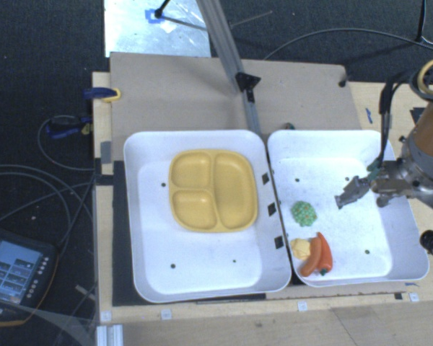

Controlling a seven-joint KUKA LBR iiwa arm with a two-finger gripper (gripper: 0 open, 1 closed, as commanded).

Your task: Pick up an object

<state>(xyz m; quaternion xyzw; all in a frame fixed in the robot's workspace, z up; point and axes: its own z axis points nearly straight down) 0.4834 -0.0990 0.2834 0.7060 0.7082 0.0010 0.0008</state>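
A grey robot arm [422, 157] reaches in from the right over the counter [202, 92], its gripper [350, 193] hanging above bare white floor in the right-hand bin [346, 144]; from this slanted overhead angle it cannot be told whether the jaws are open or closed, and nothing is seen between them. The candidates for pickup lie together in that bin's near left corner: a green bumpy lump [303, 212] just left of and below the gripper, and past it toward the front rim an orange carrot-shaped piece [319, 255] lying against a small yellow piece [300, 248]. The left bin [148, 215] holds a yellow divided plate [212, 190], well apart from the arm. The green lump looks the better target, judging by its position: it sits alone, with room on both sides, while the orange and yellow pieces touch and crowd the bin wall. A clean try would centre over the lump, descend straight and close low around its widest part.
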